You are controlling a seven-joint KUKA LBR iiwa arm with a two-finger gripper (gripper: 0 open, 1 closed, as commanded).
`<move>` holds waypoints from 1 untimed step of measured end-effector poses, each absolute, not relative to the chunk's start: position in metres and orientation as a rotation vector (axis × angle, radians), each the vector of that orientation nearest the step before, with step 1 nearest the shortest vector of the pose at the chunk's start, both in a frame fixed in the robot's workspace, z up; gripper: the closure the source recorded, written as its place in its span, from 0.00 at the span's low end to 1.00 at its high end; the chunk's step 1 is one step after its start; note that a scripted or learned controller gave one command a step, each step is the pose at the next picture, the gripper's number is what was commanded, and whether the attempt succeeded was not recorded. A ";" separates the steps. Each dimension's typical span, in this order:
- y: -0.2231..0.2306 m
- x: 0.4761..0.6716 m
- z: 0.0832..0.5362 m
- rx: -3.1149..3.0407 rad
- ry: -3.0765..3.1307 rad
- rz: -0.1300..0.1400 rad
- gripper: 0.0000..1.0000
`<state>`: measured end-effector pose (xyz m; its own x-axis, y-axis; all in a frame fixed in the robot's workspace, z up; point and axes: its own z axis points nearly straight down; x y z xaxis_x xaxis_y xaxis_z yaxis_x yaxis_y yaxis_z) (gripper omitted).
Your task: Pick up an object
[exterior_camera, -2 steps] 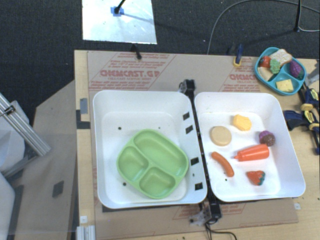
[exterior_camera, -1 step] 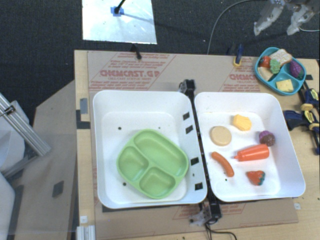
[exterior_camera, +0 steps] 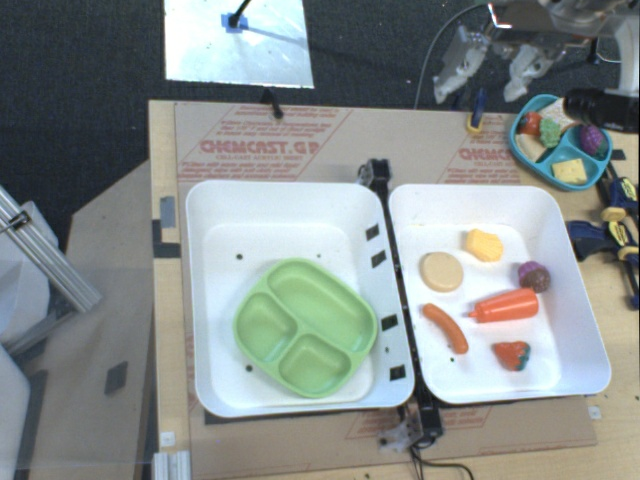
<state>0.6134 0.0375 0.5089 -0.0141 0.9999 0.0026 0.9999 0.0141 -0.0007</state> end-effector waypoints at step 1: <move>0.099 0.647 0.537 -2.214 -2.235 -0.010 0.00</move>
